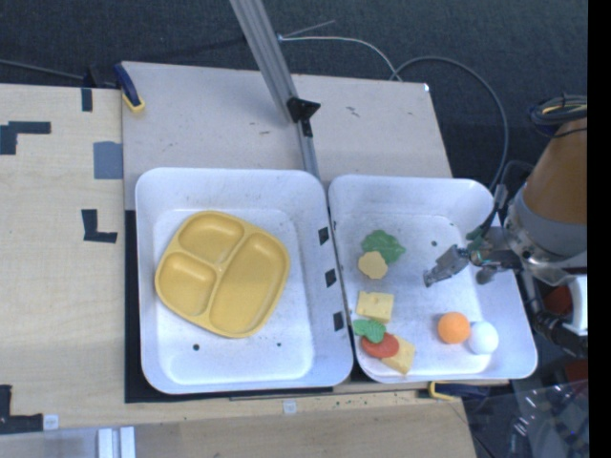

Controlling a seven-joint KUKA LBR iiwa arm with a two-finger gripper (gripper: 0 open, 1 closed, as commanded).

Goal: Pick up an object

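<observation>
no readable writing showed anywhere. the gripper (447,267) hovered over the right bin (420,197), above the orange ball (454,328); its state i couldn't tell.

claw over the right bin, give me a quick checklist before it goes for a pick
1. Claw holds nothing: ok, nothing between its tips.
2. Claw over the right bin: ok.
3. Targets present: ok, orange ball, white ball, yellow block, green piece.
4. Orange ball free to grasp: not ok, white ball touches it.
5. Claw aligned over a target: not ok, bare bin floor below.
6. Finger opening: cannot tell.
</observation>
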